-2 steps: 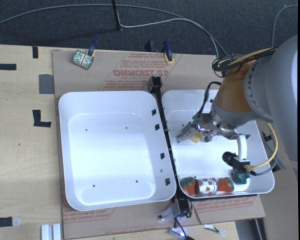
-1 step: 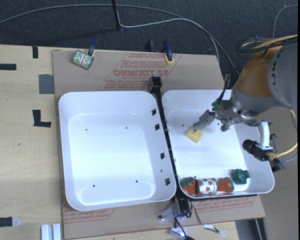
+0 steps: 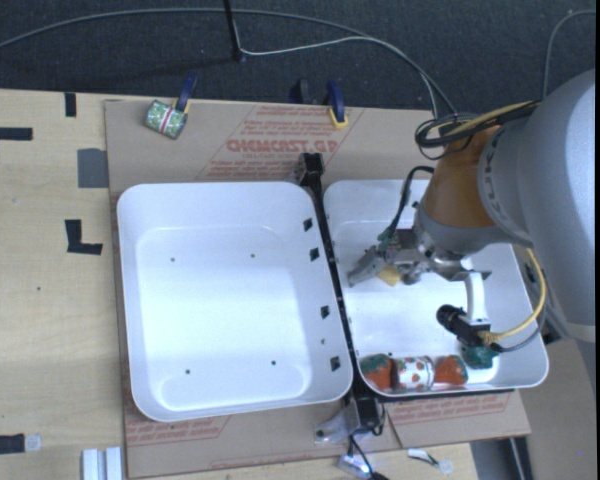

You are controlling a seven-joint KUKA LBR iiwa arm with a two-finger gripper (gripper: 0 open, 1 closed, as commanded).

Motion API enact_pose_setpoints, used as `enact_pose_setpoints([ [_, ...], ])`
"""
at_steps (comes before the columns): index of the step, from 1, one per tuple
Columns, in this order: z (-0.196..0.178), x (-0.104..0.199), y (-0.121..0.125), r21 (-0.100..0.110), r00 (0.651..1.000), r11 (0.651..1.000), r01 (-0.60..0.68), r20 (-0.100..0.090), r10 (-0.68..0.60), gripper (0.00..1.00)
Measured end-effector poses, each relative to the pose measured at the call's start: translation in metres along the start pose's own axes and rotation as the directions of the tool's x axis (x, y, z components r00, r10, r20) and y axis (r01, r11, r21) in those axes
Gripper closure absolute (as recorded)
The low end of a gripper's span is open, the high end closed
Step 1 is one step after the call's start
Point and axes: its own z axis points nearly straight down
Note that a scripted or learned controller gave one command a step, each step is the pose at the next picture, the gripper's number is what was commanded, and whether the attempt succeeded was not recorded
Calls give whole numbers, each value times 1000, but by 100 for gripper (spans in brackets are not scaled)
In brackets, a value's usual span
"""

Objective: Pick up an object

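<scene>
Overhead, the grey KUKA arm (image 3: 540, 168) reaches in from the right, its orange-banded wrist leaning over the right-hand white bin (image 3: 365, 203), while the left-hand bin (image 3: 220, 303) sits alongside, the two touching along a dark divider. The gripper (image 3: 380, 265) hangs low over the upper-left part of the right bin, its grey fingers pointing toward the divider; something small and yellowish (image 3: 390, 279) shows at its tip, but whether the fingers are closed on it or merely beside it cannot be told from this angle. The clearest candidates for picking lie well apart from the gripper, toward the near wall of the same bin: a row of small objects (image 3: 417, 372), red, white and orange with green at either end, their line running along that wall. From the gripper they lie downward in the view and slightly right. The bin floor is smooth and white; the wall close behind the row leaves little room for fingers there.
</scene>
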Motion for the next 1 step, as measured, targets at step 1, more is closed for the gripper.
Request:
enact_pose_setpoints([
  [1, -62, -50, 19, -8, 1000, 1000, -4, 2, 4, 0],
])
